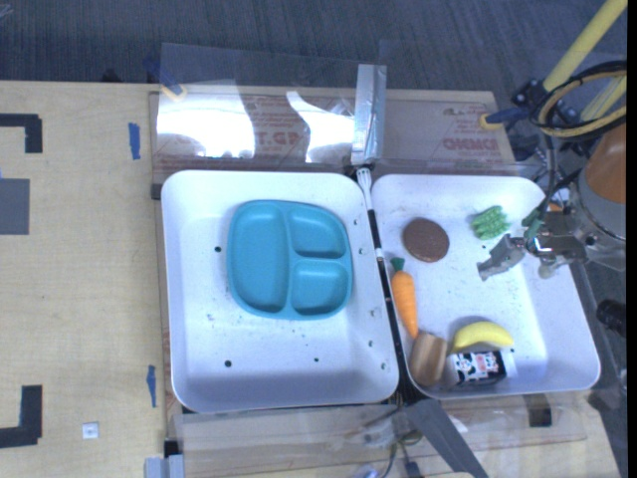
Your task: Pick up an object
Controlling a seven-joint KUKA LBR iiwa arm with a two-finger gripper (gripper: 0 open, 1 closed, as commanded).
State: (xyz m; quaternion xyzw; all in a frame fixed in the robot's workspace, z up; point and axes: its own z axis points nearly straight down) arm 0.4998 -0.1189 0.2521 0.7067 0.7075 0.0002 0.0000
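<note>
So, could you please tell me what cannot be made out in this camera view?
- Gripper: too small and blurred to tell its state.
- Arm above the wrist: cut off by the right edge.
- Black-and-white object: partly covered by the banana; its print is too small to read.
- Green item: too blurred to identify.

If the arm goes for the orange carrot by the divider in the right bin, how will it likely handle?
The tapered orange toy carrot looks like smooth moulded plastic, so probably stiff, light and a little slippery. Its rounded body may roll if nudged sideways. It lies close against the right white bin's inner wall, so fingers may struggle to straddle it.
</note>
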